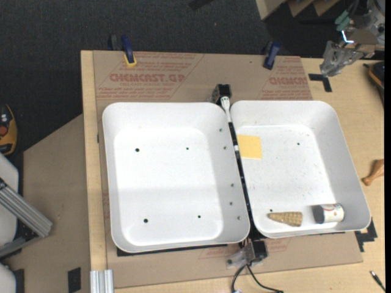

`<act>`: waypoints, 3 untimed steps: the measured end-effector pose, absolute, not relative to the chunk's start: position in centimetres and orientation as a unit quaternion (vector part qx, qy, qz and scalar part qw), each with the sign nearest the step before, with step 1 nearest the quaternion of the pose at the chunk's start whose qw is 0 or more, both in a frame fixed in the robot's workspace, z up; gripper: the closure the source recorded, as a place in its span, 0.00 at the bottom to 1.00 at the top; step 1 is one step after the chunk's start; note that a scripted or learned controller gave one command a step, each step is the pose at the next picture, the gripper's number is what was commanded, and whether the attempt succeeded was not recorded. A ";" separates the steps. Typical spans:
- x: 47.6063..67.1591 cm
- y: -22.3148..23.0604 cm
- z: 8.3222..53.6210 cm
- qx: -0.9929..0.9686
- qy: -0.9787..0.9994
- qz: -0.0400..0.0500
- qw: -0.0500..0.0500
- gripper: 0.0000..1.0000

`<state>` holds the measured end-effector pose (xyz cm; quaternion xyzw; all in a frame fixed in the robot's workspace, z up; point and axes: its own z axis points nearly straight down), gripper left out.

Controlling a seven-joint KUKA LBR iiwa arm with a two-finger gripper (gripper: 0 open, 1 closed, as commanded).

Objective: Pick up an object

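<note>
Three objects lie in the right bin [342, 139]. A flat yellow square [250, 146] rests near its left wall. A tan, cone-shaped piece [286, 218] lies on its side by the front wall. Just to its right sits a small white cylinder with a dark end [328, 213], in the front right corner. My gripper [335, 57] hangs at the top right, beyond the right bin's far right corner and well above the bench. It is far from all three objects and nothing shows in it.
The left bin [122, 163] sits beside the right one, with a black clip [222, 94] at the far end of their shared seam. Blue clamps [127, 50] [271, 54] hold the brown board at the back. Cables [250, 267] trail at the front.
</note>
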<state>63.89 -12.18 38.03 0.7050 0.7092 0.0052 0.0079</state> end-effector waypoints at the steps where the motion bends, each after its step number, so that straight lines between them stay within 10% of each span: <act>1: 63.7 -6.2 29.8 0.705 0.709 -0.002 -0.004 1.00; 3: 58.0 7.6 36.2 0.704 0.710 0.000 -0.002 1.00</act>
